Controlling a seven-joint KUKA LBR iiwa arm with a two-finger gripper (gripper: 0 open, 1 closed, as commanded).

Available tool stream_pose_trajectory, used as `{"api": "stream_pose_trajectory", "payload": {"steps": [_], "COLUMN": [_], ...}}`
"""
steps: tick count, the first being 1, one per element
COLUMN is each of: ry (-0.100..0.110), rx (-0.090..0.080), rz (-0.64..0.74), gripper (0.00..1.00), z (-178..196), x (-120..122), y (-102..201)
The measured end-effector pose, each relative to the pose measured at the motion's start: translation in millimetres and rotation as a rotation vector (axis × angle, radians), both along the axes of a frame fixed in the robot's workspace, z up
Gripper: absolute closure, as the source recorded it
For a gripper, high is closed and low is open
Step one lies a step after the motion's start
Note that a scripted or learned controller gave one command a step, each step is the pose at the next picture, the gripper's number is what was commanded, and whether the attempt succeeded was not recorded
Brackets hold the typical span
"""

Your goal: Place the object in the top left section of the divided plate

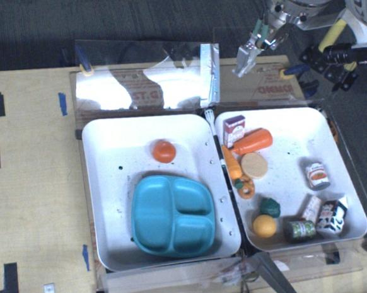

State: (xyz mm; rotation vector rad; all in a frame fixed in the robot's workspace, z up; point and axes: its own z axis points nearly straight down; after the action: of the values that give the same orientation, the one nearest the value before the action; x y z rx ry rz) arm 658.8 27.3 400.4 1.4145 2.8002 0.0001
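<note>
A teal divided plate [173, 214] lies in the left bin, toward its front. An orange-red round object [164, 151] rests on the bin floor just behind the plate, apart from it. My gripper [250, 54] hangs high above the back edge of the right bin, well away from the plate and the round object. Its fingers point down-left and nothing shows between them.
The right bin [297, 146] holds a small carton [234, 131], a large carrot [253, 141], a small carrot [233, 165], a tan disc [255, 165], a yellow fruit [264, 226], a green item [270, 206], cans [317, 174] and a cow-print toy [332, 217]. A clear panel [147, 82] stands behind the left bin.
</note>
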Motion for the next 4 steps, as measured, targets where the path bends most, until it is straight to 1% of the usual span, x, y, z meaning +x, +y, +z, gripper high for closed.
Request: {"api": "stream_pose_trajectory", "payload": {"steps": [1, 2, 3, 4], "ry": [0.014, 0.011, 0.001, 0.004], "rx": [0.0, 0.0, -0.001, -0.002], "rz": [-0.41, -0.406, -0.231, -0.224], "gripper": [1.0, 1.0, 1.0, 1.0], "z": [-45.1, -57.1, 19.2, 24.7], "x": [7.7, -20.4, -35.2, -32.3], "y": [-103.7, -128.9, -233.0, -229.5]}}
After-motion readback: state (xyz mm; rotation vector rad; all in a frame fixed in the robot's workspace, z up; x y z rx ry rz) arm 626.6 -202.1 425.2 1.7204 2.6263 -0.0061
